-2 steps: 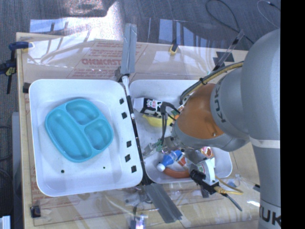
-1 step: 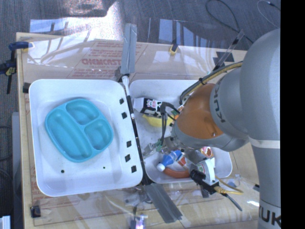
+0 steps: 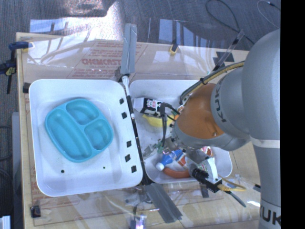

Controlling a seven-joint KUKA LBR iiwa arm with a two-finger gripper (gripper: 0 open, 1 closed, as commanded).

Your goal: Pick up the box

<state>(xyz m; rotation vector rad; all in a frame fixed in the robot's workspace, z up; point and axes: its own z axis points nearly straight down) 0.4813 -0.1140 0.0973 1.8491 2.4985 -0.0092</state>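
Observation:
A small white box with black print (image 3: 151, 106) lies at the back left of the right bin (image 3: 143, 90), close to the divider. My arm's orange-banded wrist (image 3: 200, 120) hangs low over the middle of that bin and hides much of it. My gripper (image 3: 161, 146) pokes out on the wrist's left, just in front of the box and over a yellow object (image 3: 153, 121). Nothing shows held in it.
In the right bin's front part lie a blue-capped bottle (image 3: 169, 159), a red-orange piece (image 3: 175, 172) and a white item (image 3: 209, 167). The left bin (image 3: 43, 175) holds a turquoise divided tray (image 3: 78, 129). Black clips line the divider (image 3: 131, 142).

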